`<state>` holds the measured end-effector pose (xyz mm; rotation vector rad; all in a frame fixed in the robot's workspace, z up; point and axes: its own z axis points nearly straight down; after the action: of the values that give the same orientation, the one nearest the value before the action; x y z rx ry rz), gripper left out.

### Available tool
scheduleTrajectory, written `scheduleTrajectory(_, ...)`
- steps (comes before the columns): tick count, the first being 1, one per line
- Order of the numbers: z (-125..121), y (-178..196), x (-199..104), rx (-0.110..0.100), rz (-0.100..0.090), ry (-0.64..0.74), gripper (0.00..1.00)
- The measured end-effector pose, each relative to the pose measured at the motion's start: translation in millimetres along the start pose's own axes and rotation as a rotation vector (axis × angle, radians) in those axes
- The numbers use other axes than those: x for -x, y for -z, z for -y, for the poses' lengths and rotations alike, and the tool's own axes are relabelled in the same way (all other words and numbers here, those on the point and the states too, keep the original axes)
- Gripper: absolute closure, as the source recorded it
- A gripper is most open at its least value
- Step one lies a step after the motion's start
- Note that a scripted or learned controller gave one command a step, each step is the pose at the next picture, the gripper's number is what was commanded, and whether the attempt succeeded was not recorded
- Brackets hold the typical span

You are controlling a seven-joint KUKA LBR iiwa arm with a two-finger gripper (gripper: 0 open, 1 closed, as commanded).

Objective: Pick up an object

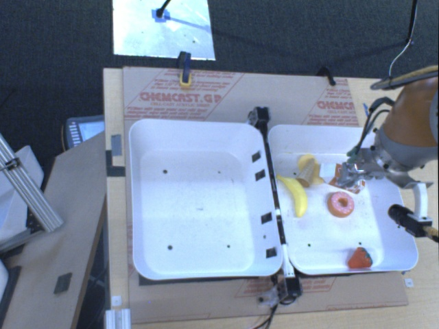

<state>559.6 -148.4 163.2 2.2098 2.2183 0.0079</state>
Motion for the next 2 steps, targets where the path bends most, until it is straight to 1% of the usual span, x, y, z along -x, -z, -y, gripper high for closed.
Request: scheduleTrajectory(2,-2,21,1,0.005,0.001,0.002,1.00)
